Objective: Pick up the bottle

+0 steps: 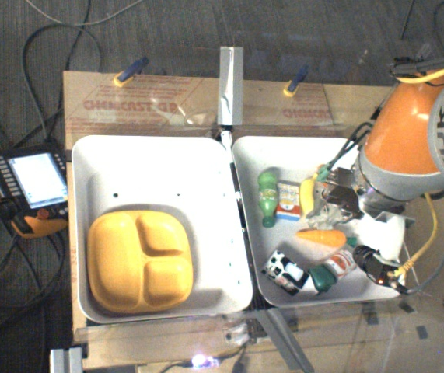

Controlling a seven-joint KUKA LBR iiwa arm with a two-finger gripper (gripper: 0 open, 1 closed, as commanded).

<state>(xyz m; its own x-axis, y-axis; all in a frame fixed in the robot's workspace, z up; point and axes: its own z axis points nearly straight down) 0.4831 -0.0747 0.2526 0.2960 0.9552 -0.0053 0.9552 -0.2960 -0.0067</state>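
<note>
The green bottle [267, 198] is seen lying at nine o'clock in the right bin [246, 208], and the tool [332, 208], whose state cannot be told, is best centred across its body, clear of the box [288, 200].

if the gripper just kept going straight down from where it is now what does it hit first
Most likely the carrot, which lies right under the gripper in the right bin. Depth is hard to judge from above. The green bottle lies well to the side.
</note>
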